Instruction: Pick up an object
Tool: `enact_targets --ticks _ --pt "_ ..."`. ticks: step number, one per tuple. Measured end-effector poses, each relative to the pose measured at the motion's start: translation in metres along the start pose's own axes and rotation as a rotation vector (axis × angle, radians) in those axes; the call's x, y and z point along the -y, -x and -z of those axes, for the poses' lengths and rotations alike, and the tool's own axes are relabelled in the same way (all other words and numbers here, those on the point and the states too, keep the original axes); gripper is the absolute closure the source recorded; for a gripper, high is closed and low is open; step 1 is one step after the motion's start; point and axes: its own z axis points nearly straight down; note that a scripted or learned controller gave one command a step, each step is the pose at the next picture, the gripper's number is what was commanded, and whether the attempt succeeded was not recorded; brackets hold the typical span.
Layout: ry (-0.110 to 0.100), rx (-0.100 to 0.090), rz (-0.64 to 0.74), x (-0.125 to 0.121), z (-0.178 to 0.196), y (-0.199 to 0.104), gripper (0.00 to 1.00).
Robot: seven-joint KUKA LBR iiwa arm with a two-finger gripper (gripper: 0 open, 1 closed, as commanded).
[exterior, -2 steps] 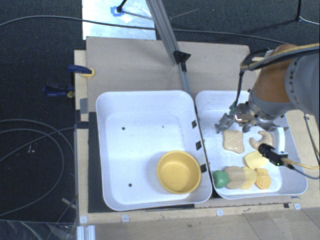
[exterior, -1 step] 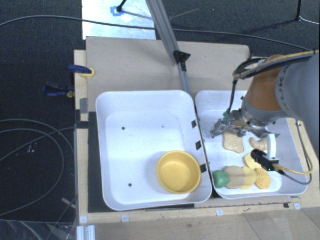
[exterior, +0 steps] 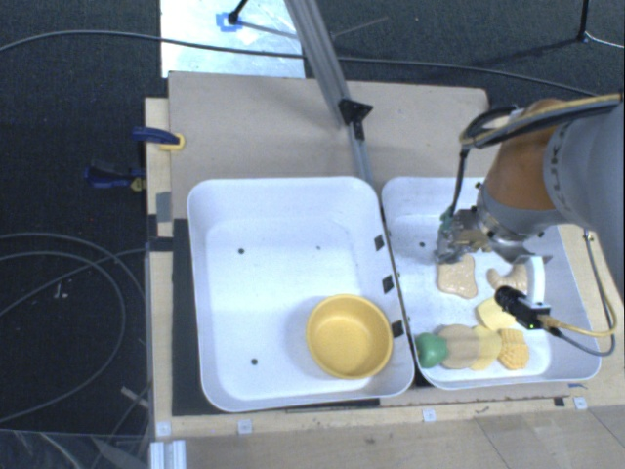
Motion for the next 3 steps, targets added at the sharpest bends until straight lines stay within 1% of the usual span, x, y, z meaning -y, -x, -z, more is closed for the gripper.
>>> enact_targets --ticks 2,3 --pt "-0.002 -0.002 0.006 -0.005 0.129 0.002 1.0" --pt "-0.004 -0.002 0.006 -0.007 0.177 0.003 1.0"
